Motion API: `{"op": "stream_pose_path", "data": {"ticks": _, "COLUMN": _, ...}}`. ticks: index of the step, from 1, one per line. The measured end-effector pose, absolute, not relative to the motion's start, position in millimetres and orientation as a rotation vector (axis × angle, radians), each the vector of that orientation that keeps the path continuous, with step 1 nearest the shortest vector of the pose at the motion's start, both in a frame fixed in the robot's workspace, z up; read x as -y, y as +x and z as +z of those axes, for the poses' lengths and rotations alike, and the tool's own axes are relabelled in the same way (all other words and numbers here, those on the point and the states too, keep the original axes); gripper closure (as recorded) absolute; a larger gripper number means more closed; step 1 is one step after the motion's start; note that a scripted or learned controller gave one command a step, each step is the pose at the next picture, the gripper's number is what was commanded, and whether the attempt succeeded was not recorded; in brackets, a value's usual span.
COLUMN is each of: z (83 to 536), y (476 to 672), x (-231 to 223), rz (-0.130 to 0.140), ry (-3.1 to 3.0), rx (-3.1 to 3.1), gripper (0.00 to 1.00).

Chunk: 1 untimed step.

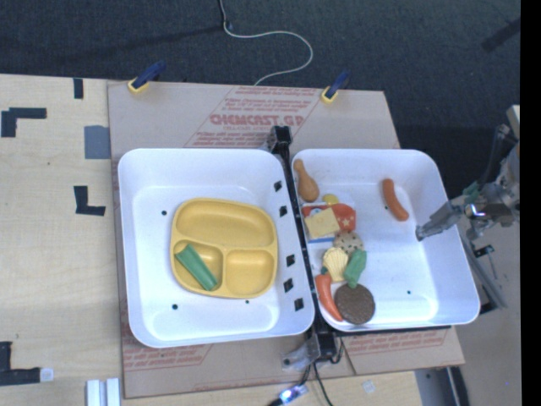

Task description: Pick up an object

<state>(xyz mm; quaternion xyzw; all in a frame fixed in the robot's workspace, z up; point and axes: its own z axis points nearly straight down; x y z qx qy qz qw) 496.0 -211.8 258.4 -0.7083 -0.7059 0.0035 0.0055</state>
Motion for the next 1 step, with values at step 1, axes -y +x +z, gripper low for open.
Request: {"op": "stream_pose_path", "data": {"ticks": 1, "z": 264.2, "y": 498.4, "x": 211.4, "rz": 0.002, "ry": -2.22, "rx": 2.221, "gripper": 0.0}}
